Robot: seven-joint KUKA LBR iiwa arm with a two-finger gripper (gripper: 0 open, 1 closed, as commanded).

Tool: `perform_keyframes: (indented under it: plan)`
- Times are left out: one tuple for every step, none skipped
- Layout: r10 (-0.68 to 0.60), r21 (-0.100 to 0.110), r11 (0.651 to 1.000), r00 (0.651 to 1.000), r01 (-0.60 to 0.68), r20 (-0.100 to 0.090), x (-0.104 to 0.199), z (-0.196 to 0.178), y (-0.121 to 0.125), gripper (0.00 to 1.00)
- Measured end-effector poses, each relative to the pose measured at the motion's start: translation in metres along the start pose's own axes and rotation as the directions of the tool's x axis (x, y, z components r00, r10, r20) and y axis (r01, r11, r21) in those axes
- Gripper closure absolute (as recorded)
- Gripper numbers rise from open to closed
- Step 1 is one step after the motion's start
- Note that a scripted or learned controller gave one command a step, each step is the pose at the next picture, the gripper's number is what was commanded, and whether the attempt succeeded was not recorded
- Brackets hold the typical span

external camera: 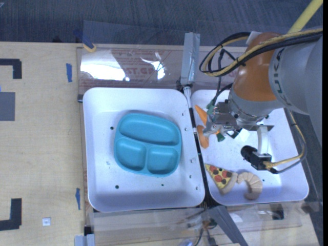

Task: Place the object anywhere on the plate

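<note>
My gripper [214,128] hangs low over the left side of the right bin [287,188], right above the carrot [202,123] that lies against the bin's left wall. The wrist blocks the view of the tips, so I cannot tell how the gripper stands, nor whether the carrot is in it.

The plate [147,142], blue with three compartments, sits in the middle of the left bin [97,111], well apart from the carrot, with the wall between the two bins in the way. A pizza slice [220,176] and a croissant [251,183] lie near the front of the right bin, away from where I am working.

As I judge it, the step in hand is securing the carrot. It lies along the wall, so I should close across its narrow width and keep clear of the rim. Then I would lift straight up, high enough to pass the divider, before crossing left. Any compartment will do for the release, made low so the carrot does not roll off.
</note>
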State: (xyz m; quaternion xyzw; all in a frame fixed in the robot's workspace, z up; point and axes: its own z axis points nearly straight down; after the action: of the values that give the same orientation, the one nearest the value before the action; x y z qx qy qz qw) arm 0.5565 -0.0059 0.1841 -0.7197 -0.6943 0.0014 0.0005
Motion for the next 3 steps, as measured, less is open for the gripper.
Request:
perform_keyframes:
  plan:
    - [-0.168,-0.004,0.986,0.986,0.168,-0.002,0.0968,-0.0002,0.0252,1.0]
    - [-0.164,-0.004,0.986,0.986,0.164,-0.001,0.0942,-0.0005,0.0256,0.0]
    - [-0.164,-0.004,0.986,0.986,0.164,-0.001,0.0942,-0.0005,0.0256,0.0]
